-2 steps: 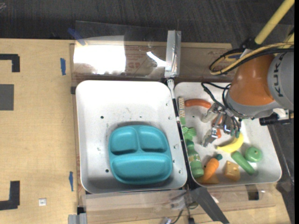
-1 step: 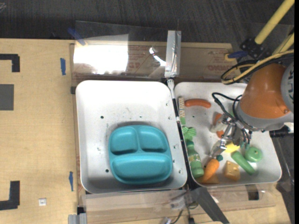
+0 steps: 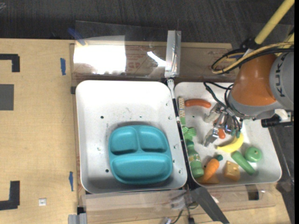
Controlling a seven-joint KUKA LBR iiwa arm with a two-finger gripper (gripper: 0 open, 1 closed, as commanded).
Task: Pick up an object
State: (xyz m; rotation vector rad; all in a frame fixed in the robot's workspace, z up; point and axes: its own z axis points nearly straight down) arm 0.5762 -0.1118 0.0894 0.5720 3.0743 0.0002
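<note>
My gripper [image 3: 214, 135] hangs low over the middle of the right bin [image 3: 271, 174], under the orange-banded wrist [image 3: 252, 85]. A yellow banana [image 3: 232, 145] lies just to its right, and a small orange-red piece [image 3: 221, 134] sits right beside the metal tip. A red-orange sausage-like toy [image 3: 197, 103] rests near the bin's far side. Toward the front lie a carrot [image 3: 211, 169], a tan block [image 3: 231, 170], a green cucumber [image 3: 243, 163] and a round green fruit [image 3: 253, 153]. The view does not show anything held.
Green toys [image 3: 188, 134] line the right bin's left wall down to a green bottle-like piece [image 3: 195, 162]. The left bin [image 3: 93, 101] holds a teal divided plate [image 3: 139, 154]. Cables [image 3: 229, 59] and a yellow rod [image 3: 276, 16] hang at the back right.
</note>
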